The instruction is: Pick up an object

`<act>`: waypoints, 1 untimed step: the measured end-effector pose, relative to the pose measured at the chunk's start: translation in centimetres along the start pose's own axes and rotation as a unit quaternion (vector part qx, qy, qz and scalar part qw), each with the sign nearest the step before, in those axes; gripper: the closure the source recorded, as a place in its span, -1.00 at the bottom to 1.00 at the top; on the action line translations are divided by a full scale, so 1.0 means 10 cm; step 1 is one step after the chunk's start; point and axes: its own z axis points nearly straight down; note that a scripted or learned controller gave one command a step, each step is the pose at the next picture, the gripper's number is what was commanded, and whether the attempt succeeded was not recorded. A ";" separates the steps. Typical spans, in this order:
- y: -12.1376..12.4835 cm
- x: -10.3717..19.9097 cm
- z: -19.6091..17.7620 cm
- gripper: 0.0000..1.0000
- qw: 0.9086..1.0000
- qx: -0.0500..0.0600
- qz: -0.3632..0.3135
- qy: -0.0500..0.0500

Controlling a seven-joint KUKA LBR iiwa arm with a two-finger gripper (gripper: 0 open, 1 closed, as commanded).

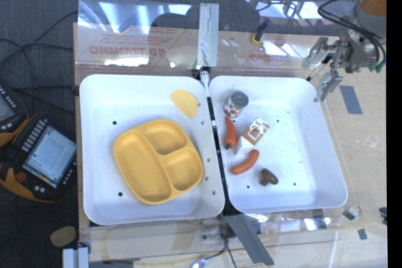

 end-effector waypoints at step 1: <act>-0.04 0.07 1.44 -1.00 0.990 0.000 0.139 0.001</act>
